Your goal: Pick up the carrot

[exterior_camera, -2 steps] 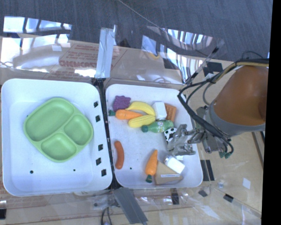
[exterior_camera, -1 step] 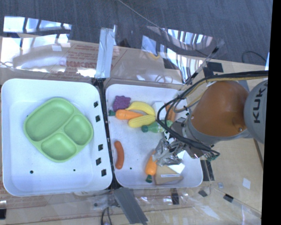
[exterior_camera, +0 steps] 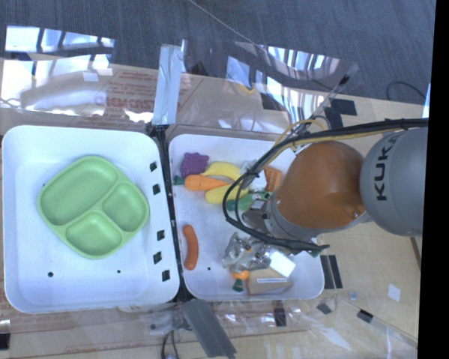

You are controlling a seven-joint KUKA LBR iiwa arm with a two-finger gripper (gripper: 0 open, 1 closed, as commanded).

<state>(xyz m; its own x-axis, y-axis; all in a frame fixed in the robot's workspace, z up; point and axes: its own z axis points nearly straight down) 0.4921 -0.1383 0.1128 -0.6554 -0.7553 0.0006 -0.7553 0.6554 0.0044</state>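
Robot lab; KUKA arm (exterior_camera: 393, 180); white bins (exterior_camera: 24, 277)

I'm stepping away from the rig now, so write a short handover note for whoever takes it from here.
Gripper: low in the right bin, near the front; finger state unclear.
Carrot: lying at the back of the right bin, beside the purple grapes and yellow banana, apart from the gripper.
Left bin: green divided plate.
Done: nothing visibly picked.
Left: reach the carrot, grasp, lift.
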